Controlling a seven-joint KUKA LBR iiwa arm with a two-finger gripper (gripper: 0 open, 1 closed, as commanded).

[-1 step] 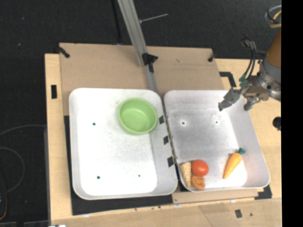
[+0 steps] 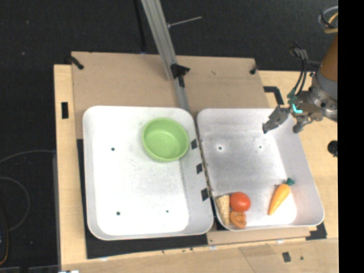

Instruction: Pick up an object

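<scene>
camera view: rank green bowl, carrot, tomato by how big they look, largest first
1. green bowl, clearly largest
2. carrot, longer than the tomato but slim
3. tomato; its footprint looks close to the carrot's, so these two are near even

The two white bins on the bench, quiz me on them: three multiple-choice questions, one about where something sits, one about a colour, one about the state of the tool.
1. Where is the bowl?
A. left bin
B. right bin
C. on the bench outside both bins

2. What colour is the bowl?
A. orange
B. green
C. blue

3. What is the tool doing?
A. gripping the toy carrot
B. gripping the tomato
C. hovering open over the right bin's far right corner, holding nothing

Answers:
1 A, it sits near the left bin's far right corner.
2 B, it is light green.
3 C, its fingers are spread with nothing between them.
</scene>
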